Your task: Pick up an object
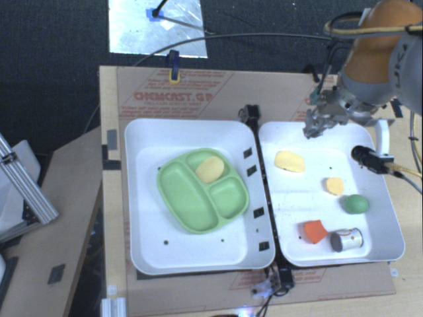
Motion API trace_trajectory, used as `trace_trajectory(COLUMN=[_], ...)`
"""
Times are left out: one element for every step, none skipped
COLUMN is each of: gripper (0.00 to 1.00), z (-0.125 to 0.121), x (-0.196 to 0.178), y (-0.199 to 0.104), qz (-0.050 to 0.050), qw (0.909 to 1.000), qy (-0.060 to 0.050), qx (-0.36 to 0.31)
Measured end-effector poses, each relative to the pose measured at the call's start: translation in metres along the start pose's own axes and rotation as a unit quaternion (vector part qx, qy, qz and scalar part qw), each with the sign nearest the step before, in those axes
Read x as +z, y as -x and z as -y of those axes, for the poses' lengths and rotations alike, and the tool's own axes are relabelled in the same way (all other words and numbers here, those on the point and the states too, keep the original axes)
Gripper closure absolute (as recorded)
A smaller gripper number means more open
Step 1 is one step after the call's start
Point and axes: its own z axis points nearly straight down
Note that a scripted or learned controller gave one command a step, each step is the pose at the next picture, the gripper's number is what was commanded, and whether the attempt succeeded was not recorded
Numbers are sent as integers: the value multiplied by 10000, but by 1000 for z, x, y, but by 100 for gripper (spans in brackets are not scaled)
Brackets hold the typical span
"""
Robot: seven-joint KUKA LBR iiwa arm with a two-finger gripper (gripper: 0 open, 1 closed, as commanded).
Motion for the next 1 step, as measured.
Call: trace_trajectory(gripper=[100], z=[12], x=[-4], y=[-50], qz=[-2], qw=[10000], qy=[1], qx=[1])
